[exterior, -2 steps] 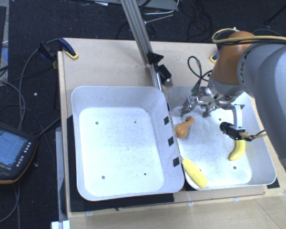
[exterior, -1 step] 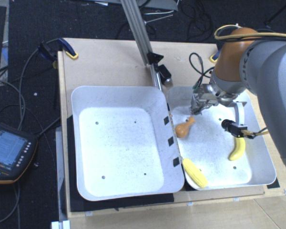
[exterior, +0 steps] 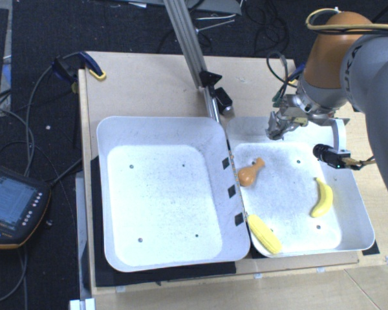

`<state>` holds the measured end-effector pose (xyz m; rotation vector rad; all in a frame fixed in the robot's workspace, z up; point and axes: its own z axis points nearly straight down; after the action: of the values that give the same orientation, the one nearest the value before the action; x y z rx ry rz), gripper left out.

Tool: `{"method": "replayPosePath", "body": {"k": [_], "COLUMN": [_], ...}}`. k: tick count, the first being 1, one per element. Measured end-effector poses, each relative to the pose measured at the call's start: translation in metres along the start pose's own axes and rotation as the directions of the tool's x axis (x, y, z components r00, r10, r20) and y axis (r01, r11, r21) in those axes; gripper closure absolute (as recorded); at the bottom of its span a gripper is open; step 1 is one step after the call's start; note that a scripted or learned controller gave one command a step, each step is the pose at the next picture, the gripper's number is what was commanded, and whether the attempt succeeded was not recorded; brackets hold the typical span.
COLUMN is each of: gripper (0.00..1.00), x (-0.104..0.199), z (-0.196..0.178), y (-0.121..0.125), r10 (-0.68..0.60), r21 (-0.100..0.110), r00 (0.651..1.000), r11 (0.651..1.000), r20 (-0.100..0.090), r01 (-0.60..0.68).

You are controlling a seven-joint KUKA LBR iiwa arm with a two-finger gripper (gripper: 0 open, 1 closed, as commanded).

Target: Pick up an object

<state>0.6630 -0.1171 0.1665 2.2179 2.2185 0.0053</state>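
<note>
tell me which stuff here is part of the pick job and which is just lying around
Part of the job:
- gripper, above the far edge of the right bin
- orange drumstick-shaped toy in that bin
- banana in that bin
- corn cob at its near left corner

Just lying about:
- left bin
- handheld control pendant on the floor
- blue and yellow clamp at the bench corner

Two shallow white bins sat side by side on the surface: the left bin [exterior: 116,134] and the right bin [exterior: 355,237]. Three objects lay in the right bin: one banana [exterior: 322,199], one corn cob [exterior: 264,234], and one orange-brown chicken drumstick [exterior: 250,172]. One handheld control pendant [exterior: 11,205] lay off the surface at left.
</note>
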Motion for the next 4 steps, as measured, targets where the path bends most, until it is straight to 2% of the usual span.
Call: {"method": "replayPosePath", "body": {"k": [1, 2, 4], "gripper": [1.0, 1.0, 1.0], "x": [-0.006, -0.006, 0.1], "z": [-0.06, -0.056, -0.079], "y": [0.005, 0.005, 0.001], "r10": [0.0, -0.001, -0.005], "r21": [0.0, 0.006, 0.005], "r00": [1.0, 1.0, 1.0], "r11": [1.0, 1.0, 1.0], "r20": [0.0, -0.001, -0.002], "r01": [0.0, 0.001, 0.005]}}
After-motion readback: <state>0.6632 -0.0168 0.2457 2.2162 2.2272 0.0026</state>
